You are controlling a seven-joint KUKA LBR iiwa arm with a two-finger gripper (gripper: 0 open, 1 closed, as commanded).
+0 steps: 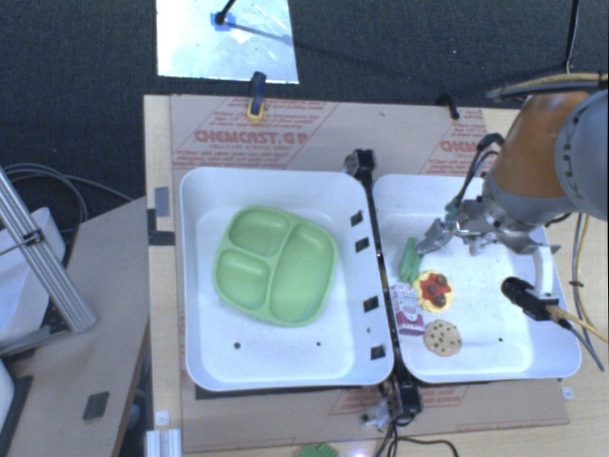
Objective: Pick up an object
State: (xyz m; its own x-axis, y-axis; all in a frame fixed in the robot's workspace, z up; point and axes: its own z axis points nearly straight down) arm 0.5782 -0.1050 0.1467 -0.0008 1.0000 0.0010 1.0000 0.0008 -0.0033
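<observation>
The right bin holds several small items along its left side. A slim green piece lies nearest the divider, with a red and yellow round toy just below it. Beside them are a red and white packet and a brown cookie. My gripper hangs over the bin's upper left part, just right of and above the green piece. Nothing shows held in it.
In the left bin lies a light green divided plate. A black divider with clips separates the two bins. The grey and orange arm covers the right bin's far right corner.
</observation>
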